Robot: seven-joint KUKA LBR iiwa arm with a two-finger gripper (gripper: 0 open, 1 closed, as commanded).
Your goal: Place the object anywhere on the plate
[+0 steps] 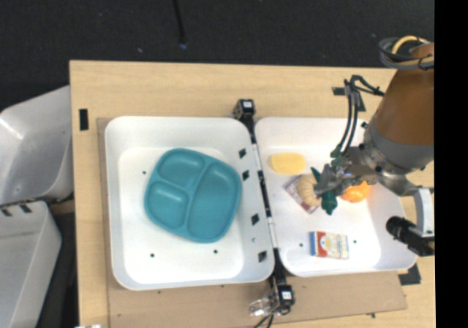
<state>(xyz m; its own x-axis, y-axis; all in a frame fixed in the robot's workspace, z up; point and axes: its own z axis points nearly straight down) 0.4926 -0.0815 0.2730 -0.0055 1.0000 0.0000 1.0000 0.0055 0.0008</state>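
Observation:
A teal plate with three compartments lies in the left bin. In the right bin, my gripper hangs low over a small cluster of objects near the middle. A beige and brown wrapped item lies just to its left, touching or nearly touching it. Just to its right, an orange round object peeks out, partly covered by the wrist. The grey arm with its orange band comes in from the right.
In the right bin a yellow oblong piece lies near the dividing wall, and a small white, blue and red box rests near the front. Black clips sit along the rims between the bins. A white housing stands far left.

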